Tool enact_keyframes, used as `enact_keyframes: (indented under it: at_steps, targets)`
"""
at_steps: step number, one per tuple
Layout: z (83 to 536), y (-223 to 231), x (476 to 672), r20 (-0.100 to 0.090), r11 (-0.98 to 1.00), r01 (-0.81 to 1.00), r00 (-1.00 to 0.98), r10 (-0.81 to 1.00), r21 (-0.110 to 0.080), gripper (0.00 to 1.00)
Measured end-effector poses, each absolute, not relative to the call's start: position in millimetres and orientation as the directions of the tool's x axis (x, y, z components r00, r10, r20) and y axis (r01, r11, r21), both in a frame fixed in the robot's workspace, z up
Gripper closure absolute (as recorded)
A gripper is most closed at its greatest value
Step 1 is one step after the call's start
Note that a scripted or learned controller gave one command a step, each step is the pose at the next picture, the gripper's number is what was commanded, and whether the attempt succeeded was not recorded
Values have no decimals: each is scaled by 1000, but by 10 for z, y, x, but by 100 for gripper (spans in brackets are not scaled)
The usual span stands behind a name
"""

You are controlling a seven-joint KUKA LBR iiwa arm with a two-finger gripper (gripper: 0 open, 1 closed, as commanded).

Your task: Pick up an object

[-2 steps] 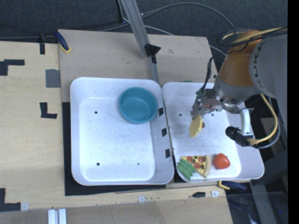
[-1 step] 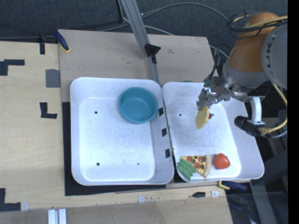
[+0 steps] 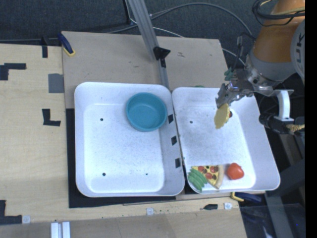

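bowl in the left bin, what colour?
Blue, a teal-leaning shade; the bowl shows plainly in the camera view.

Bowl [image 3: 146, 112] in left bin [image 3: 94, 148]; pizza slice [image 3: 205, 175], tomato [image 3: 235, 171] in right bin [image 3: 257, 152].

Grey KUKA arm with orange band [image 3: 277, 29] cut off by top and right edges. Upper end of small yellow object [image 3: 222, 116] hidden behind gripper [image 3: 224, 99]; finger state indeterminable.

Robotics lab, plywood bench [image 3: 114, 58] marked with black tape, two white bins [image 3: 89, 182], loose cables [image 3: 208, 6], aluminium camera pole [image 3: 141, 19] stood overhead.
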State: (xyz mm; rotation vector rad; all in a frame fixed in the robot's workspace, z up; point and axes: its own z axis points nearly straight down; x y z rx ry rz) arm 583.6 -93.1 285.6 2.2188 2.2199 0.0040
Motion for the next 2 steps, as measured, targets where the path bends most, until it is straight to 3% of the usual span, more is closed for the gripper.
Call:
enact_keyframes:
  at_steps: [2]
  targets:
    - [2537, 101, 5928, 0, 4, 1000, -4, 1000, -2, 100]
